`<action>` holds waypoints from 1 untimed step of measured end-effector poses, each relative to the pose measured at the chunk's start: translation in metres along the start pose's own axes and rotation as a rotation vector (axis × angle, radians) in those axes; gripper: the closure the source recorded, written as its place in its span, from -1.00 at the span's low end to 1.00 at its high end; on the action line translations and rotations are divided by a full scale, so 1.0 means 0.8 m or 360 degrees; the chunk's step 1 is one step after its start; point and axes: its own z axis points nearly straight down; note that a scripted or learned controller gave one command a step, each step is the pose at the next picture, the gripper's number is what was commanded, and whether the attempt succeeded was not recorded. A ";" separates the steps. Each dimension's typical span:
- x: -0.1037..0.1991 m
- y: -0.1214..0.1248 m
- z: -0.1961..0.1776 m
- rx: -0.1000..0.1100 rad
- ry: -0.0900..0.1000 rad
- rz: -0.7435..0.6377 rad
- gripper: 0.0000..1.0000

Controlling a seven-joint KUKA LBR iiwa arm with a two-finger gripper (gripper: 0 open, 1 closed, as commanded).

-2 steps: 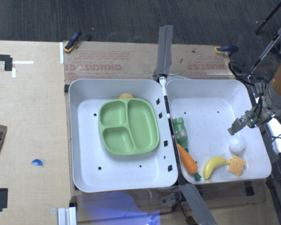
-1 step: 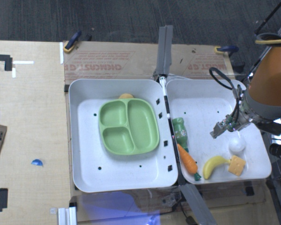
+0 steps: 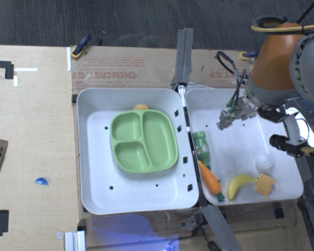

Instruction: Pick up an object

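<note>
Bins sit side by side on the bench, seen from above at a slant.

Nearest the camera, along the front edge of the right bin [image 3: 282,195]: carrot [image 3: 209,177] lying diagonally against the divider side, orange body with a green tip pointing toward the front corner. Just right of it a banana [image 3: 237,185], curved, yellow. Right of that a tan cube-like block [image 3: 265,184], touching or nearly touching the banana's end. A white ball [image 3: 264,162] sits just behind the block, hard to separate from the white floor.

Mid-depth, right bin: green bottle [image 3: 201,146] lies lengthwise along the left wall, its near end meeting the carrot's top.

Left bin [image 3: 89,140]: green divided plate [image 3: 144,140] with three compartments, roughly centered, slightly rotated. A small orange-yellow object [image 3: 141,107] peeks out behind the plate's far rim; can't tell what it is.

Further back, right bin: gripper [image 3: 225,122] hangs over the back-left part, behind the bottle and apart from it, well clear of the banana, block and ball. Nothing visible between the fingers. Open vs closed: can't tell, the tip is too small and cluttered with cables. Arm [image 3: 280,61] comes in from the right, orange band above the wrist.

Far side: brown cardboard sheet [image 3: 120,69] behind both bins, a blue-and-yellow clamp [image 3: 81,45] at its left corner.
</note>
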 end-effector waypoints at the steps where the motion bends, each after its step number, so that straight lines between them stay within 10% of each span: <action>1: -0.058 0.045 -0.064 -0.0005 -0.0003 -0.0266 1.00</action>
